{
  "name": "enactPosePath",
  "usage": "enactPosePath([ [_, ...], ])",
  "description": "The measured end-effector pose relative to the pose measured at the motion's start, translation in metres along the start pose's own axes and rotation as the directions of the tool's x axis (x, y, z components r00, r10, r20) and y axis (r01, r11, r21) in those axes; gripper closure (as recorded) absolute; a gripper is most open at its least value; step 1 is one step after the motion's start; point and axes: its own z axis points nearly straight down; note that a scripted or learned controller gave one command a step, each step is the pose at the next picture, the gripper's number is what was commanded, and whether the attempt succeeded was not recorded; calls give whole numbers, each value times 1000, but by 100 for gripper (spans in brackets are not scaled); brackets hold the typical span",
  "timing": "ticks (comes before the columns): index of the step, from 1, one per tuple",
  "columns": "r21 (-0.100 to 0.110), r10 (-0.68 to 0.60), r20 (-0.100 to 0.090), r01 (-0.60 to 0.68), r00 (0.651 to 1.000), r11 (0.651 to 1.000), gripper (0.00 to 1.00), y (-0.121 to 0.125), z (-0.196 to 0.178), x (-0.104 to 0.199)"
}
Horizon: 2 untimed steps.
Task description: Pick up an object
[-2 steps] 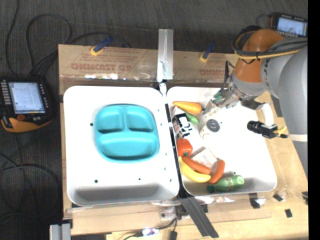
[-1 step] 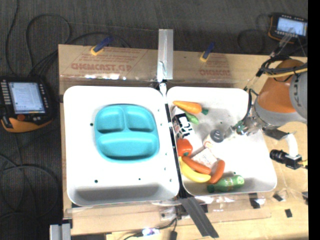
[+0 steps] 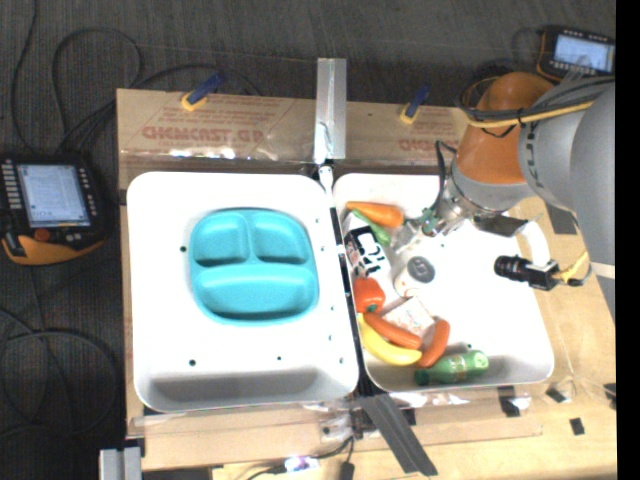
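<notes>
The gripper (image 3: 415, 230) is down in the right bin (image 3: 500, 318), near that bin's upper left part, its tip low over the clutter there; from here I cannot tell whether it is spread or pressed together, and nothing shows plainly pinched in it. Right beside its tip lies a carrot (image 3: 374, 212), orange with a green end, close to the bin's top-left corner. Just below that sits a black-and-white package (image 3: 364, 250) against the divider side, and next to it a small grey round disc (image 3: 420, 268) on the bin floor. Further down along the left wall are a red pepper-like toy (image 3: 368, 293), a white packet (image 3: 412, 316), a yellow banana (image 3: 382, 348) with an orange piece lying across it, and at the bottom a green bottle (image 3: 452, 366) on its side. Behind the gripper the arm (image 3: 560, 148) rises to the right, grey with its orange band (image 3: 495, 133) above the wrist. A small black cylindrical part (image 3: 524, 268) juts over the bin's right side. The left bin (image 3: 160, 298) holds a turquoise divided plate (image 3: 254, 264), flat, three compartments, roughly central. A tablet-like pendant (image 3: 48, 200) rests on the dark floor to the far left.
</notes>
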Motion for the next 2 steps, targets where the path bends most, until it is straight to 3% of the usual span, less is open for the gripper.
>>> enactPosePath([
  [1,2,274,0,-274,962,962,100,17,-110,52],
  [2,3,272,0,-272,962,962,100,18,-118,53],
])
